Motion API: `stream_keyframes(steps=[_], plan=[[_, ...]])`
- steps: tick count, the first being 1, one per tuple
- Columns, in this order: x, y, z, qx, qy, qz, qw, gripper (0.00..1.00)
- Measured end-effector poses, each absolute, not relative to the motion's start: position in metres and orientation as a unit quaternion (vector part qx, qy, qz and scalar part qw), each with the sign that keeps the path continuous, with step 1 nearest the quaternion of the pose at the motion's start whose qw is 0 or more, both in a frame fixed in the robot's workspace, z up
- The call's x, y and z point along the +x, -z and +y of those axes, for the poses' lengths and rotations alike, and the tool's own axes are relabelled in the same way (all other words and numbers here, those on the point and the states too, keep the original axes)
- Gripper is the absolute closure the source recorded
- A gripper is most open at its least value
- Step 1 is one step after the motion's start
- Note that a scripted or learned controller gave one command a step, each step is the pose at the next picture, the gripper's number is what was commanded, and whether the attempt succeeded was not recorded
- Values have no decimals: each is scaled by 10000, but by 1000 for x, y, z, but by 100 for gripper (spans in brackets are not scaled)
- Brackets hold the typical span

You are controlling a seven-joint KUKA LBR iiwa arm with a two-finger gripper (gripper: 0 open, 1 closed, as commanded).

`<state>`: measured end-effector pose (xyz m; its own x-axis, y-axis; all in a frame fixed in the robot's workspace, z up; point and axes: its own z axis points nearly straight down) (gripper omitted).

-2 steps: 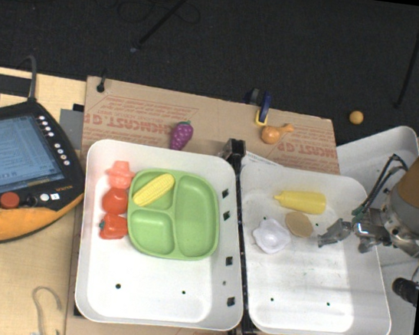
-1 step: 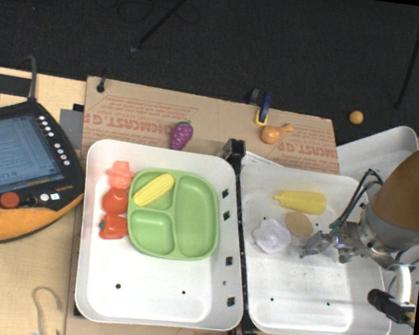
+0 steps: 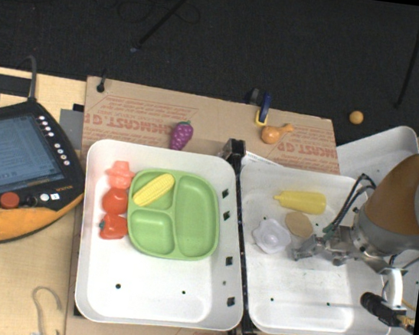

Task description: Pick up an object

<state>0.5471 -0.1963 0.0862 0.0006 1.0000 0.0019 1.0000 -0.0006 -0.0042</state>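
Much bare floor below hand [image 3: 302, 249]

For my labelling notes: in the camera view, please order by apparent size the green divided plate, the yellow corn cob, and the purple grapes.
1. green divided plate
2. yellow corn cob
3. purple grapes, clearly smallest, though lying farther from the camera.

- Teach pendant [image 3: 16, 167], orange and black, screen lit, lies on bench left of the bins.
- Cardboard sheet [image 3: 215, 125] under and behind both bins, red print.
- Purple grape toy [image 3: 181, 135] on cardboard behind left bin.
- Orange ball [image 3: 356, 117] on dark floor, upper right.
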Motion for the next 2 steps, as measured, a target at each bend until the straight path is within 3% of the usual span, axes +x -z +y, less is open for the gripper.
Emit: stream_keyframes(steps=[1,2], plan=[[547,-98,-198,-7087,-3,-7056,15,100],[543,-160,-197,-7071,7,-7071,-12,100]])
